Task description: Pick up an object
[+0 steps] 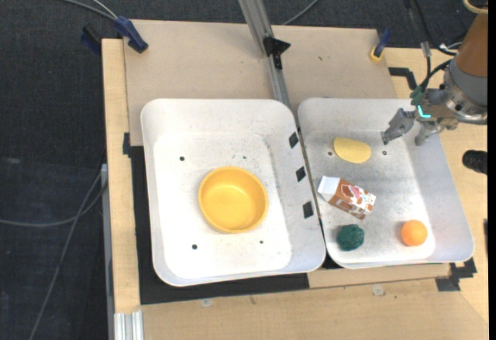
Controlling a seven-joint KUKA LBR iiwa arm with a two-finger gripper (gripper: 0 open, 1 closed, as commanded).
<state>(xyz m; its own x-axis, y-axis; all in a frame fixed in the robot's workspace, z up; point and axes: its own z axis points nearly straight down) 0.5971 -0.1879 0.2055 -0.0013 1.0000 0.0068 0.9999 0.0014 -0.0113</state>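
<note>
The right bin [434,176] holds a flat pale yellow piece [353,150], a small red and white carton [346,197] lying on its side, a dark green ball [350,237] and an orange ball [414,233]. My gripper [409,129] hangs over the bin's upper right part, to the right of the yellow piece and apart from it. Its two fingers are spread open with nothing between them.
A yellow bowl [232,198] sits in the left bin [178,137]. A metal pole [252,1] slants up from between the bins at the back. Blue and yellow clamps grip the bench board's back corners.
</note>
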